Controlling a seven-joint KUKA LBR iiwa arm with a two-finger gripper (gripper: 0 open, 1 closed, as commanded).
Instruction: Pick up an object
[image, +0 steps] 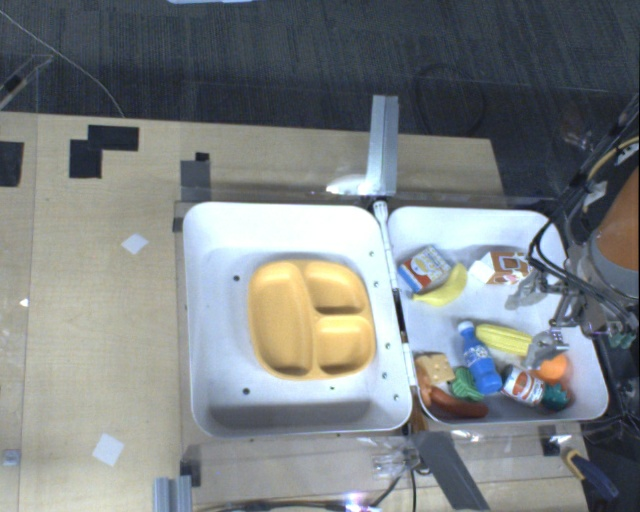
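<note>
A yellow divided tray (308, 318) is seen at the middle of the left bin (215, 300), three compartments, nothing in them. The right bin (470, 222) is crowded w/ toy food. Along its left edge a small carton w/ red-blue print (426, 266) is set against a banana (446, 286); print too small to be read. At the near-left corner a tan cracker-like piece (433, 371), a green item (464, 384) and a red sausage shape (457, 404) are packed together. A blue bottle (479, 356) lies mid-bin, just beside a yellow corn cob (504, 340). Toward the far edge a white packet w/ brown label (503, 266) is seen, unreadable. Near the right edge a can (523, 385) and an orange ball (553, 368) are touching. The end effector (546, 318) is seen over the bin's right side, fingers apart, nothing between them.
</note>
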